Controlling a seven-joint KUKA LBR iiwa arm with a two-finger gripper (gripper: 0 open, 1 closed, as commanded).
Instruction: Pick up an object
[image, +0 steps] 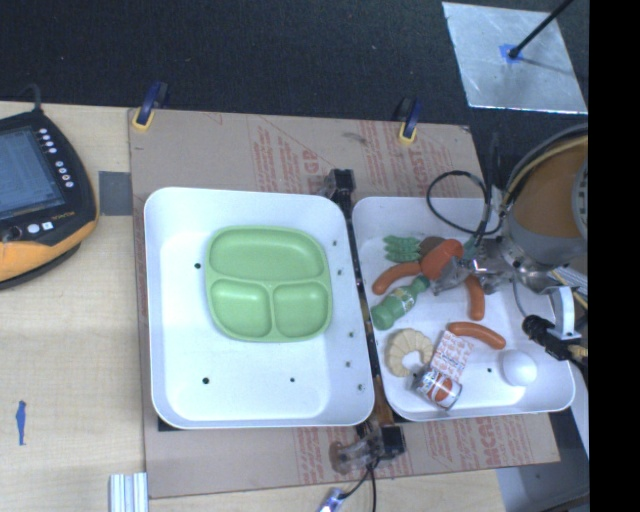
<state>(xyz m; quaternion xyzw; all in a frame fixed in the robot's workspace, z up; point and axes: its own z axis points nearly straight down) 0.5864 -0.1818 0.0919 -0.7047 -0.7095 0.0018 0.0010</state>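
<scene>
Here, hand low in right bin, sausage just beside.

The arm is a bulky rounded body, grey on its lower shell with a broad orange band above it and a pale disc at its edge. A thin black cable loops off its side. The gripper is a small cluster of dull metal and black parts.
</scene>
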